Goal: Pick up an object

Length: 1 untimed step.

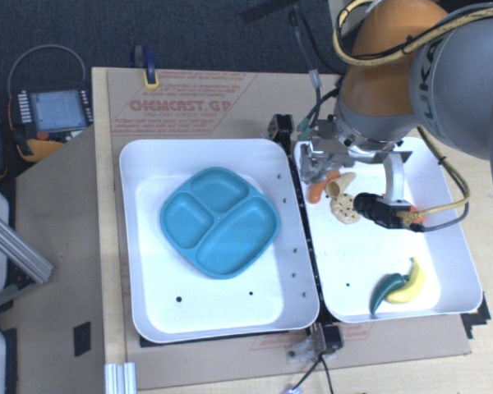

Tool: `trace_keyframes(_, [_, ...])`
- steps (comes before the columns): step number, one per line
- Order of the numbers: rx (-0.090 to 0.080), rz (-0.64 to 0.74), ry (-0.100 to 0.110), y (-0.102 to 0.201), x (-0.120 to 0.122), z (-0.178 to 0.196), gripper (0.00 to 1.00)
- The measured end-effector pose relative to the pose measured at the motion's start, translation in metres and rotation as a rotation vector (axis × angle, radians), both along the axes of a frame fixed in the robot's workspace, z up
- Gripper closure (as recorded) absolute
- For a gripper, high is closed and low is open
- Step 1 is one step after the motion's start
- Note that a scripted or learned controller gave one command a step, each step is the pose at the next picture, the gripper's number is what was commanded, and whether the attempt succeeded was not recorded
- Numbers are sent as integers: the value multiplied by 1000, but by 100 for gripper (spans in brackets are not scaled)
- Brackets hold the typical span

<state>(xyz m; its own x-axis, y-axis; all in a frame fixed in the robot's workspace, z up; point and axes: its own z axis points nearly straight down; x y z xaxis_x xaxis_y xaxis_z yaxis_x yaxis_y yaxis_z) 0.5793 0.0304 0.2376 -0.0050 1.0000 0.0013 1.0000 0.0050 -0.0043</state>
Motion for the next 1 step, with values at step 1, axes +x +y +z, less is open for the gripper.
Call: trace_keyframes(1, [1, 2, 0, 55, -9, -14, 100])
